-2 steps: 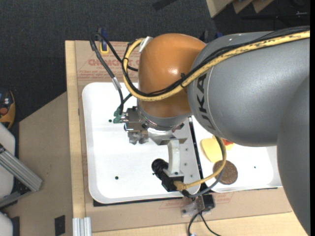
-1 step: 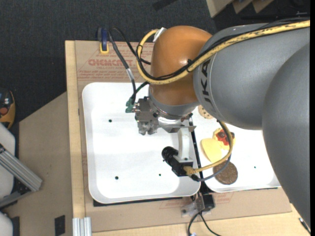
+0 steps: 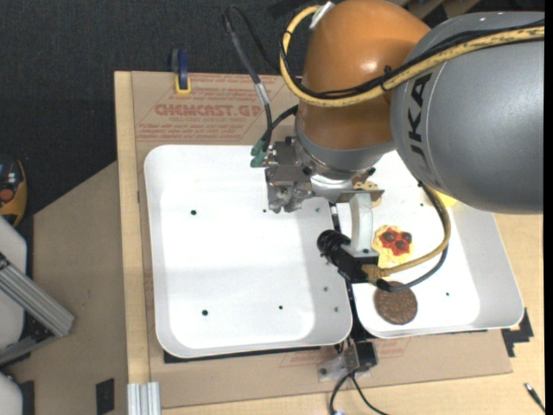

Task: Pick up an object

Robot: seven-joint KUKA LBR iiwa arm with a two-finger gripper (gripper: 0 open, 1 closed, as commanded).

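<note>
My gripper (image 3: 282, 195) hangs over the upper right part of the left white bin (image 3: 216, 258), near the wall between the two bins. Nothing shows in its grasp. In the right bin (image 3: 484, 266) lies a small yellow piece with red dots (image 3: 395, 240), just right of the wrist. A round brown disc (image 3: 397, 305) sits near that bin's front edge. The large orange and grey arm hides much of the right bin's back half.
Both bins rest on a brown board (image 3: 207, 102) with red lettering. A blue and yellow clamp (image 3: 181, 69) sits at the board's back left edge. A yellowish bit (image 3: 442, 200) peeks out from under the arm in the right bin.
</note>
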